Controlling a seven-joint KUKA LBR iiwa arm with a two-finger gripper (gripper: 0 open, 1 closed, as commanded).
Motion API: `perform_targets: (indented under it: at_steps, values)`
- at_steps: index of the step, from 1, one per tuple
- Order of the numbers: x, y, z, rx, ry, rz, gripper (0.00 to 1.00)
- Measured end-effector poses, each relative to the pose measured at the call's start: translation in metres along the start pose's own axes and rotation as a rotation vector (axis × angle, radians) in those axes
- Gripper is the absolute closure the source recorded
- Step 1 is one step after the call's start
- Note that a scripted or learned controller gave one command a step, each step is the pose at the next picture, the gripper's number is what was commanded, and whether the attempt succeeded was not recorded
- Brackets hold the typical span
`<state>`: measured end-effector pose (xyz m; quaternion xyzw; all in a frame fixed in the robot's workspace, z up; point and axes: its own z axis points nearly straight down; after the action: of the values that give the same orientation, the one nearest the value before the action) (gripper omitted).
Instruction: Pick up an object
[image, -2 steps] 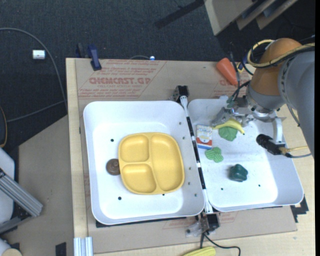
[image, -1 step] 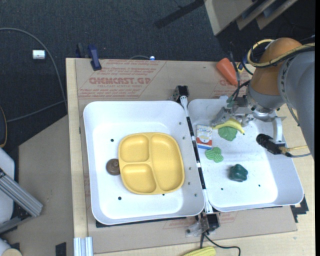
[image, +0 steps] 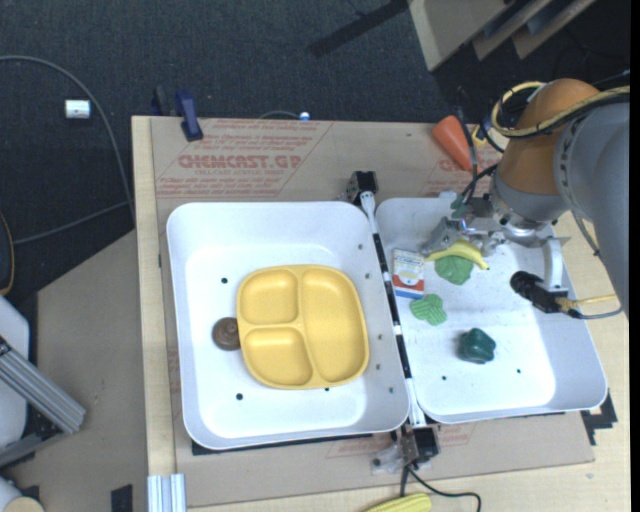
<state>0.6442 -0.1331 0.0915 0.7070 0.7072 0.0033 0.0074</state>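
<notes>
yellow plate (image: 300, 327) in left bin (image: 190, 240)

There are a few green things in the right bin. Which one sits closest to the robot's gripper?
The pale green piece lying against the yellow banana, right under the gripper. The leafy green piece and the dark green pepper lie farther down the bin.

Grey arm (image: 600, 150) enters from right, orange band up, tool (image: 462, 235) lowered, wrist bent down
</notes>
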Motion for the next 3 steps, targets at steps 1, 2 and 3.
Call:
perform_targets:
  at_steps: [1,2,3]
  values:
    - [0.000,0.020,0.003,0.009,0.004,-0.001,0.00]
    - [-0.027,0.023,0.007,0.011,0.004,0.000,0.00]
    - [0.001,-0.005,0.006,0.015,0.006,-0.001,0.00]
